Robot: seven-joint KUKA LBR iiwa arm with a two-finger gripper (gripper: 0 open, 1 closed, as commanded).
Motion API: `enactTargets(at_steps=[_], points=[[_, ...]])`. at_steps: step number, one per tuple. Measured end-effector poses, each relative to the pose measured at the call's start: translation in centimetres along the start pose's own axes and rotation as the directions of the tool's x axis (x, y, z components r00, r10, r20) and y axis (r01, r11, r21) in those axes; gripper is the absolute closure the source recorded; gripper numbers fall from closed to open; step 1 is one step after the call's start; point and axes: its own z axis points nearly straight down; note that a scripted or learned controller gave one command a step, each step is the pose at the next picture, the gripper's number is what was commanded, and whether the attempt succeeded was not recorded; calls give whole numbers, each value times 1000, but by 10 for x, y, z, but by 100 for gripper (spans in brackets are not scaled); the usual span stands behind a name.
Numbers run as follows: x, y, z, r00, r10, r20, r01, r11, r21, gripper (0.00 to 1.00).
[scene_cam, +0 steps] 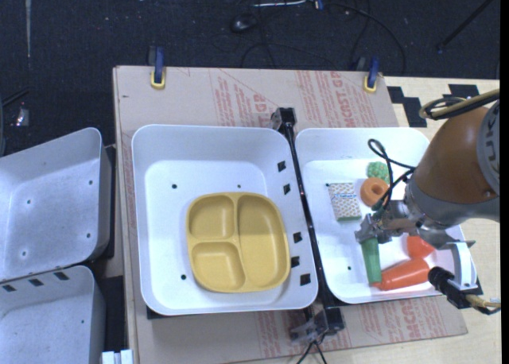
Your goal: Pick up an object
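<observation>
My end effector sits low inside the right-hand shallow white bin, reaching in from the right, with the orange band of my arm bulking above it. Its metal tip is right over the upper end of a green stick-shaped object, touching it or nearly so. I cannot tell how far apart it stands or whether it has hold of anything; the tip is too small and crowded to read.

The green stick lies upright along the bin floor, its lower end beside an orange carrot-shaped toy that lies slanted near the bin's front wall. A small red piece shows just above the carrot, partly under my wrist. Farther back, an orange ring-shaped toy rests beside a small green bumpy object, and a speckled white rectangular sponge-like block lies to their left.

The left-hand white bin carries a yellow plastic divided plate with three compartments.

The brown board counter bears red printed lettering, too faint and skewed for me to read.
</observation>
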Motion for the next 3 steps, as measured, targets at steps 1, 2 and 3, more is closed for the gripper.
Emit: enactTargets(at_steps=[1,2,3], points=[[-4,-4,-61,1000,-1,1,1,1000,-3,100],[-3,-3,-62,1000,0,-1,0,1000,3,100],[53,7,-76,1000,-7,-2,7,1000,0,100]])
